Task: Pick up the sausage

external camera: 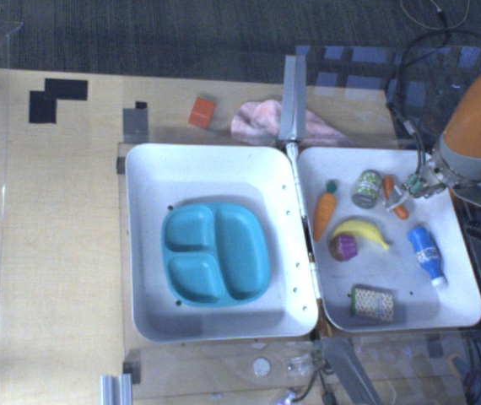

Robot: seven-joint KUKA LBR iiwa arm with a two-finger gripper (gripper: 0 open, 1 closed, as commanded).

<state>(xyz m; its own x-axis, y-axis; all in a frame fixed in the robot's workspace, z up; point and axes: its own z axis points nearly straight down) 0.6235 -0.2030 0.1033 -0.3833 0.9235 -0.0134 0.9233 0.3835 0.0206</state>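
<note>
The sausage [401, 211] is a small orange-red piece lying in the right bin [468, 306], near its far right part, just right of a green-topped can [366, 188]. My gripper [404, 192] reaches down from the right and is right over the sausage, hiding its middle; the sausage's ends show on either side of the gripper. The sausage looks to be resting on the bin floor. The arm's orange band [477, 125] is above the bin's right rim.
In the right bin there are also a carrot [325, 211], a banana [363, 230], a purple item [343, 246], a blue bottle [425, 254] and a speckled block [372, 303]. The left bin [148, 226] holds a blue divided tray [217, 253]. A pink cloth [257, 121] lies behind the bins.
</note>
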